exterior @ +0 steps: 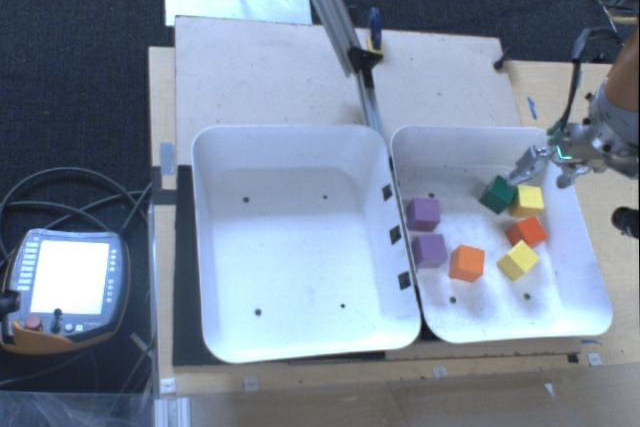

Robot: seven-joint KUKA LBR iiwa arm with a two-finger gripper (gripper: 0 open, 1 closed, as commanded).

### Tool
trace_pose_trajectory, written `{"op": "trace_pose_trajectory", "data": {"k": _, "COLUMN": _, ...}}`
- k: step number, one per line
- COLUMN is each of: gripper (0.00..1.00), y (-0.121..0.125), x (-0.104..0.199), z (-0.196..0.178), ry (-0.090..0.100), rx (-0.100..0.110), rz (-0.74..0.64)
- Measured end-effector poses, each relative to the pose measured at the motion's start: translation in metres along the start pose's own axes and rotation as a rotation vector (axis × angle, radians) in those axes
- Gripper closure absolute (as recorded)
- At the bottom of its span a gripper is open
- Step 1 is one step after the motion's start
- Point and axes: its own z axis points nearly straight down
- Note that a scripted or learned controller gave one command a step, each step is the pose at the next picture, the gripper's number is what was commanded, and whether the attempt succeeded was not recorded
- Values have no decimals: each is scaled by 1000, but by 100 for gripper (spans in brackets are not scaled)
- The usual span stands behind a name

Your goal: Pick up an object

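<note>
- Grey metal two-finger gripper is hanging over the right white plastic bin's far right corner; I can see its fingers spread, nothing between them.
- Green foam cube sits tilted just beside the fingertips, touching a yellow cube.
- Two purple cubes are near the divider.

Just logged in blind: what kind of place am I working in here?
Likely a robotics lab test bench: two white bins, coloured blocks for grasp trials, and a teach pendant lying beside the bench.
</note>
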Motion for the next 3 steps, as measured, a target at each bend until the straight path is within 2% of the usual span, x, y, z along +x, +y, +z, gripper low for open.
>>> {"op": "trace_pose_trajectory", "data": {"k": 1, "gripper": 0, "y": 1, "x": 0, "z": -2, "ry": -1, "rx": -3, "rz": -1}}
{"op": "trace_pose_trajectory", "data": {"k": 2, "gripper": 0, "y": -1, "x": 1, "z": 40, "ry": -1, "rx": 0, "rz": 2}}
{"op": "trace_pose_trajectory", "data": {"k": 3, "gripper": 0, "y": 7, "x": -3, "z": 95, "ry": -5, "rx": -7, "rz": 2}}
